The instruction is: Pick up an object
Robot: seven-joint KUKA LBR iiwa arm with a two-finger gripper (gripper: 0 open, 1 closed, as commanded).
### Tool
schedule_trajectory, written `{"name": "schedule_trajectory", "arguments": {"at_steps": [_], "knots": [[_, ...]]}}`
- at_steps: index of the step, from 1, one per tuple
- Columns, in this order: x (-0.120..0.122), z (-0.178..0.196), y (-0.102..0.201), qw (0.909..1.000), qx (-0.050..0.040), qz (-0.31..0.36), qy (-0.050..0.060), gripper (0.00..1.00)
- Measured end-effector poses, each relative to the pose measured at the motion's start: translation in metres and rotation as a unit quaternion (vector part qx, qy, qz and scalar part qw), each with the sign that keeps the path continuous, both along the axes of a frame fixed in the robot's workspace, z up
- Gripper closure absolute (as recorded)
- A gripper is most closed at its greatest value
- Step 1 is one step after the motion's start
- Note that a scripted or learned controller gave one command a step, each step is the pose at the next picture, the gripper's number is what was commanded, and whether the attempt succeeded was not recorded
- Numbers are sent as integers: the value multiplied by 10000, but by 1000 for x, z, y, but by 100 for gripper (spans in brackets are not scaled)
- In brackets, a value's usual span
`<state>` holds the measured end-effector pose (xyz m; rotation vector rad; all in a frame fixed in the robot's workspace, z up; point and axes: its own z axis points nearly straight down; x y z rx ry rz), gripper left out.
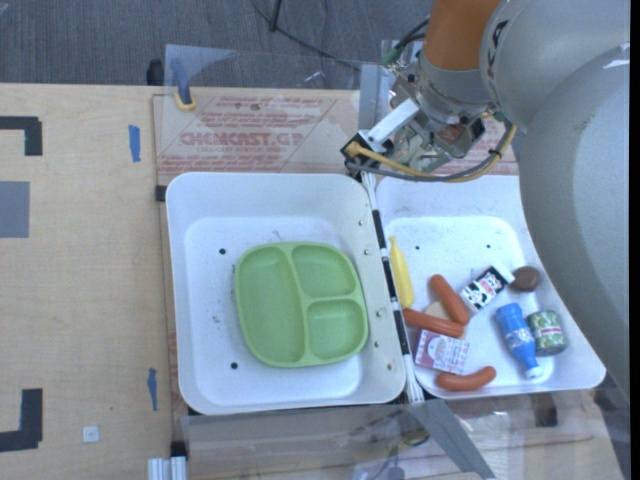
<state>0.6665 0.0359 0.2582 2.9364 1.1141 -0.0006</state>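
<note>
Camera view: gripper (432, 146) sits above the right bin's (455, 230) far rim; finger state cannot be determined. Pickable objects, including a blue bottle (518, 336) and sausages (449, 298), lie below it, well apart.

Light wood bench (70, 268), grey carpet floor (100, 13) behind.

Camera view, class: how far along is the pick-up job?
Done: nothing looks lifted. The sausages, blue bottle and yellow banana lie in the right white bin. In hand: the gripper hangs above that bin's far edge. Left: descend, grasp one object, lift.
</note>
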Motion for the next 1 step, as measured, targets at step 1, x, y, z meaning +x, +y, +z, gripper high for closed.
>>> {"name": "schedule_trajectory", "arguments": {"at_steps": [1], "knots": [[-23, 9, -69, 9996, 11, -269, 31, 100]]}}
